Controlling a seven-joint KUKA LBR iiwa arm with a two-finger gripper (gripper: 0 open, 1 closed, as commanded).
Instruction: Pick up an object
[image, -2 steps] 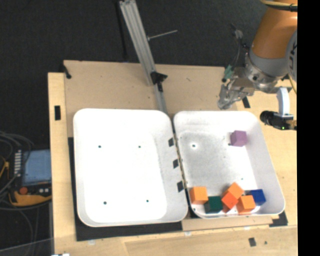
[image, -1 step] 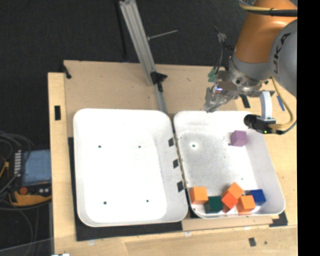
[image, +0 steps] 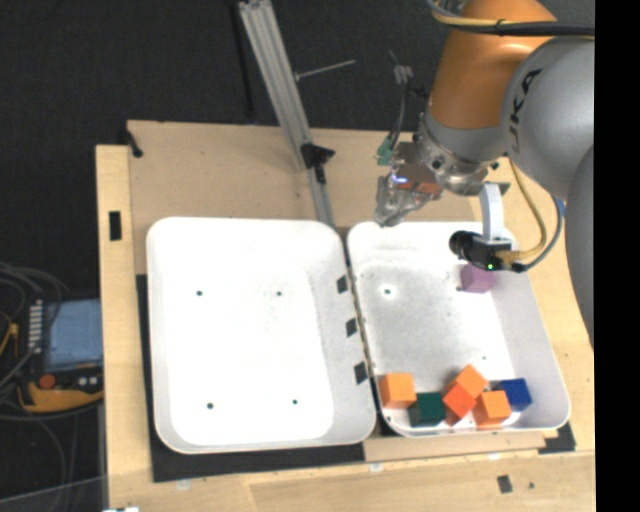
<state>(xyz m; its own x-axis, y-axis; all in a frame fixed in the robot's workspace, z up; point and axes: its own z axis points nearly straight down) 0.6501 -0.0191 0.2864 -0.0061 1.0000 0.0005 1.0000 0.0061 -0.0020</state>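
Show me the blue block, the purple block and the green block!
blue block (image: 516, 392): camera view, on its top face.
purple block (image: 478, 279): camera view, on its visible face below the black part.
green block (image: 429, 408): camera view, on its top face.

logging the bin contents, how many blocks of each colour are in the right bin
orange blocks: 3
green block: 1
blue block: 1
purple block: 1
total: 6, all in the right bin; five cluster along its near edge, the purple one sits apart near the far right side.
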